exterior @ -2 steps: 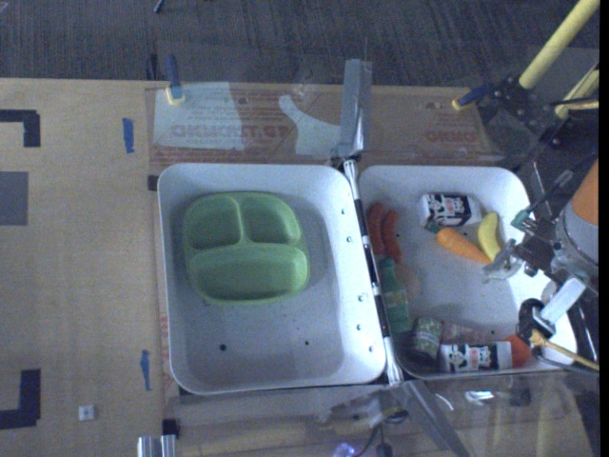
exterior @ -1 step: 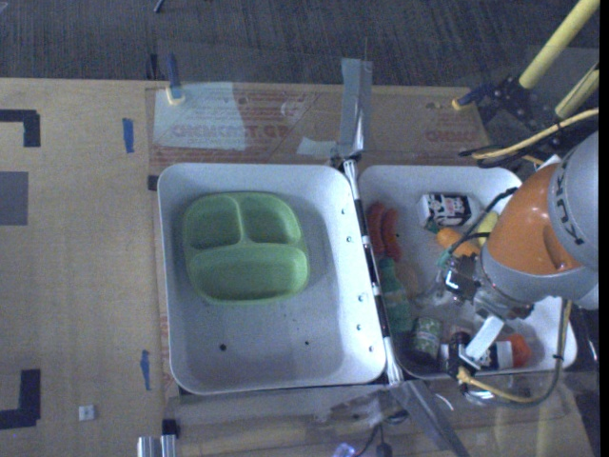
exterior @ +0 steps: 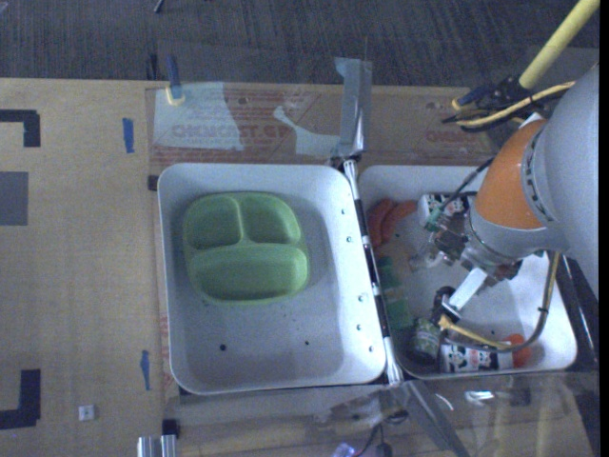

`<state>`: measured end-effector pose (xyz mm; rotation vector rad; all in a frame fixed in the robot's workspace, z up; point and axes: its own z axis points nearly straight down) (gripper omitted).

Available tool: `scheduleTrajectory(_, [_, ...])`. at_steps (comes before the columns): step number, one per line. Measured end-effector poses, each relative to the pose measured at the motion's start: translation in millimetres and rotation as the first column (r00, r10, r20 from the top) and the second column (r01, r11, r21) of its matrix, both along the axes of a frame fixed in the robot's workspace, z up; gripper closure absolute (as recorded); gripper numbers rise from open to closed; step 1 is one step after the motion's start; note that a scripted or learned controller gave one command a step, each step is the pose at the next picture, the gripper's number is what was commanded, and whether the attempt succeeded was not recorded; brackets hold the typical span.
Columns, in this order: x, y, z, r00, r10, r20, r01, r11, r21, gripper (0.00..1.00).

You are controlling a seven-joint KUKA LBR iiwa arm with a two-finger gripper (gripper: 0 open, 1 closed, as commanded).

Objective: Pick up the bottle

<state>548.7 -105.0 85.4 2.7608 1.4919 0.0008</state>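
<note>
White-labelled, the bottle [exterior: 481, 357] lay against the right bin's [exterior: 509, 303] front wall, near the gripper [exterior: 440, 248], whose state we could not tell. We judged that the wall could block a descent and cause a miss.

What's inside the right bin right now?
In the right bin, a bottle lies along the near wall, a small dark item beside it, and a red-orange thing sits at the far left corner. The arm covers the middle and right, so anything beneath it is hidden.
</note>
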Motion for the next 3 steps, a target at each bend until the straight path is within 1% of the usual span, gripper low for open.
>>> scheduleTrajectory(1, [0.0, 0.1, 0.0, 1.000, 0.000, 0.000, 0.000, 1.000, 0.000, 0.00])
scheduleTrajectory(2, [-55.8, 10.4, 2.1, 0.993, -0.115, 0.016, 0.115, 0.993, 0.002, 0.00])
scheduleTrajectory(3, [1.2, 2.0, 0.2, 0.995, -0.103, 0.000, 0.103, 0.995, 0.002, 0.00])
